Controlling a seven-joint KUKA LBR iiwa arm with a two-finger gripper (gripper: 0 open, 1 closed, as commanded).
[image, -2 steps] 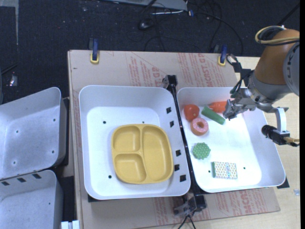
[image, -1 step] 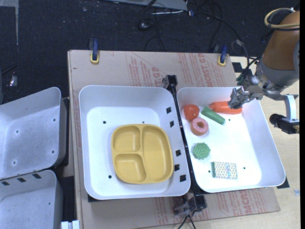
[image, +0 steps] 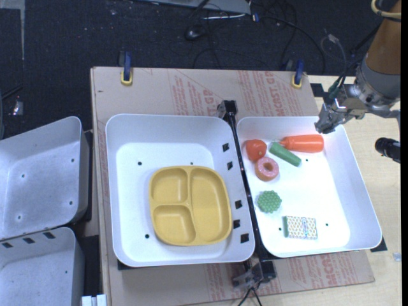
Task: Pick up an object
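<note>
Above carrot (image: 303, 143), claw (image: 326, 123), tips indistinct

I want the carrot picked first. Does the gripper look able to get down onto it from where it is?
Probably yes. The gripper hovers at the right bin's far edge, just beside the carrot, whose top is uncovered. The green stick touches its left end.

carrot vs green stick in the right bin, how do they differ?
The carrot is orange and thicker; the green stick is slimmer and shorter. The carrot lies roughly level near the bin's far edge; the stick runs diagonally, just below it. Both are elongated toy foods lying flat, close together.
</note>
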